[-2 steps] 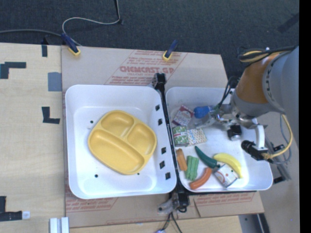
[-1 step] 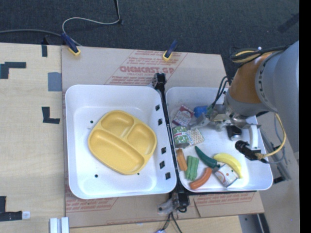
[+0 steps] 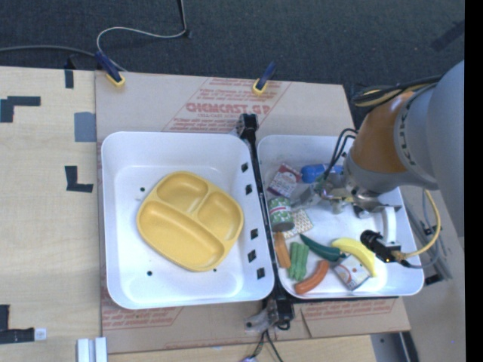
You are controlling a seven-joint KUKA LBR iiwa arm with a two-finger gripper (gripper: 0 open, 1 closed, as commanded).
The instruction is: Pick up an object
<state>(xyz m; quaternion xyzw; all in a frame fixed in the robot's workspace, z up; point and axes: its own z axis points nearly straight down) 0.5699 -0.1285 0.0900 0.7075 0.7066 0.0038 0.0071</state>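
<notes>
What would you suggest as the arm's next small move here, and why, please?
Probably a short, straight descent. The gripper hangs over the upper part of the right bin, above a cluster of small packets and a blue item, and nothing shows as held. The banana lies nearer the front, farther off, so the packets look like the closer target.
</notes>
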